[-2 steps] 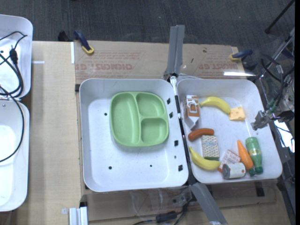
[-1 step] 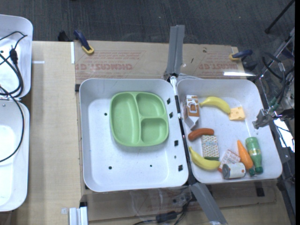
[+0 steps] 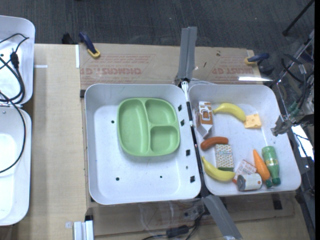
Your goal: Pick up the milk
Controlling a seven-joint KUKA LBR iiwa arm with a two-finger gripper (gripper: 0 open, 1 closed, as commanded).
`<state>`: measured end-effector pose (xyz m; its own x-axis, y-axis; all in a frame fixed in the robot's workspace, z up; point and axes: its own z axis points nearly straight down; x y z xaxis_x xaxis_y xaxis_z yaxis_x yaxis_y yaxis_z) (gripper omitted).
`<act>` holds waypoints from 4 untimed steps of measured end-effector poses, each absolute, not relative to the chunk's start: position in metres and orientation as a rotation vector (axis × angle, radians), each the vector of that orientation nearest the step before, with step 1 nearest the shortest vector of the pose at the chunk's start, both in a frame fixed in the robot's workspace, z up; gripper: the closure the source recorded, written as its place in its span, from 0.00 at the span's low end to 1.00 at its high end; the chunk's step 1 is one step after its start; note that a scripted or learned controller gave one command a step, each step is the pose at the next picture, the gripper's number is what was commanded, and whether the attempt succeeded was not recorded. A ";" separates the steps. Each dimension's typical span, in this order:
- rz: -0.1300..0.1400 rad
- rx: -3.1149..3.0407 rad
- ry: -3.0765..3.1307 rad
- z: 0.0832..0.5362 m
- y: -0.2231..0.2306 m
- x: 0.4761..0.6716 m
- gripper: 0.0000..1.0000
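while the milk (image 3: 204,119) lies in the right bin (image 3: 287,115), i cannot tell the end effector's state.

Single fixed camera high above worktop (image 3: 55,134), looking down at a slant, taking in both bins (image 3: 100,184) whole.

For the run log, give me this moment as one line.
gripper: at right bin's right edge, fingers unclear | milk carton: lying at right bin's left wall, untouched | green tray: left bin | pick: not yet done
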<state>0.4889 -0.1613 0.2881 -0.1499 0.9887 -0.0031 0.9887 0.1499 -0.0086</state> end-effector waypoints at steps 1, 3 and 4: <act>0.016 -2.044 -2.380 0.296 -0.162 0.490 1.00; 0.002 -1.668 -2.661 0.290 -0.191 0.478 1.00; 0.003 -1.668 -2.663 0.299 -0.191 0.480 1.00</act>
